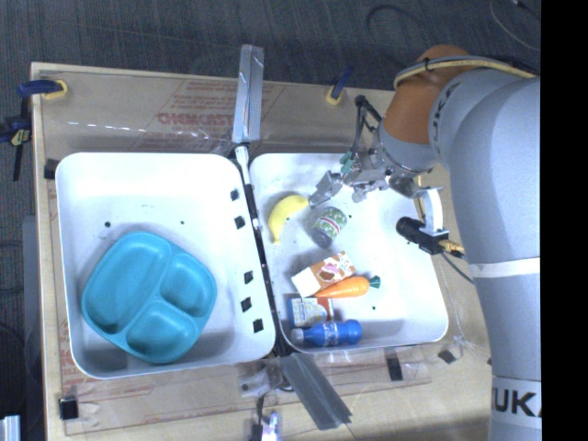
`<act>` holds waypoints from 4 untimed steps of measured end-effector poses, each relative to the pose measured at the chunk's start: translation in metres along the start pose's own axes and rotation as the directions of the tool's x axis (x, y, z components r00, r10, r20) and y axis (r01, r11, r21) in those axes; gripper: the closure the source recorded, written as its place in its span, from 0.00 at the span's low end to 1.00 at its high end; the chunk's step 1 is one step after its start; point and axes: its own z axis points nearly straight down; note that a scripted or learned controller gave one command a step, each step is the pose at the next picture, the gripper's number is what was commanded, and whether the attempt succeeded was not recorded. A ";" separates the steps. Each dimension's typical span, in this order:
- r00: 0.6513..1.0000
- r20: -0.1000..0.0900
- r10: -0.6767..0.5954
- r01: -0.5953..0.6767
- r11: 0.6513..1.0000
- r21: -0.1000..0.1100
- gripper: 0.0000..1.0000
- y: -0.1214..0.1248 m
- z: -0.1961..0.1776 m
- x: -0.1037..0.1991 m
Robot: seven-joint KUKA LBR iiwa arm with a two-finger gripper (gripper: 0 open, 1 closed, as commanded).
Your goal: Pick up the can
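Can [328,224] lies in right bin [418,294] beside banana [284,212], carrot [344,288].

The grey arm [491,237] comes in from the right side and bends toward the left. The orange band [413,104] sits above the wrist. The gripper [342,184] points down and left, low.

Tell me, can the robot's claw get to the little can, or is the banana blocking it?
Probably yes. The gripper hangs just above the can in the right bin. The banana lies beside the can, to its left in the camera view, not over it, so the top looks free.
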 end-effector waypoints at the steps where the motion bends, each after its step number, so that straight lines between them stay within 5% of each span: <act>1: 0.988 -0.002 0.152 -0.152 0.988 0.002 0.00 -0.033 0.037 0.012; 2: 0.939 -0.001 0.343 -0.343 0.939 0.002 0.00 -0.043 0.033 0.003; 3: 0.941 -0.002 0.339 -0.339 0.941 0.005 1.00 -0.042 0.024 0.004; 4: 0.791 -0.001 0.612 -0.612 0.791 0.002 1.00 -0.008 -0.078 0.051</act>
